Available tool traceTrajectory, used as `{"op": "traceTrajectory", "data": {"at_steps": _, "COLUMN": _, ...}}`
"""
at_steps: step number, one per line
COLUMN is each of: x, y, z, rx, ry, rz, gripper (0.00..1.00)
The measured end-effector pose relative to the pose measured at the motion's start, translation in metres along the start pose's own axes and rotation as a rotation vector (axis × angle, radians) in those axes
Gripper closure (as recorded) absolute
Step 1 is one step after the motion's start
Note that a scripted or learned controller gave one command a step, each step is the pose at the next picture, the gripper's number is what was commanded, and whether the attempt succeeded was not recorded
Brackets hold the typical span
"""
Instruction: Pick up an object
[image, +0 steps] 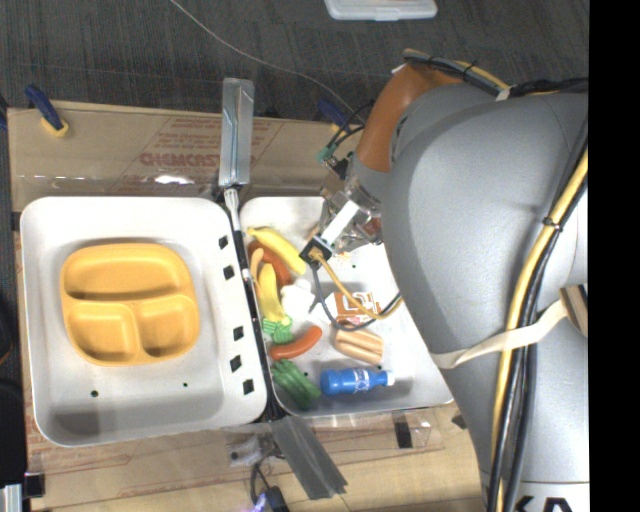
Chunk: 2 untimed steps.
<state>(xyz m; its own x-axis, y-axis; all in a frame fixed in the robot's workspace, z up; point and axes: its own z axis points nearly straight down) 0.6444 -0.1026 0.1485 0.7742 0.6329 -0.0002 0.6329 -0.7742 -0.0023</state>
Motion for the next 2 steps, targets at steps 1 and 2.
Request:
{"op": "traceTrajectory", "data": {"at_steps": 1, "x": -0.017, "y": -0.010, "z": 0.033, "rx": 0.005, "ry": -0.005, "rz": 0.265, "gripper": 0.00}}
{"op": "traceTrajectory", "data": {"at_steps": 2, "x": -0.111, "y": -0.071, "z": 0.058, "rx": 0.005, "ry": -0.004, "rz": 0.313, "gripper": 0.00}}
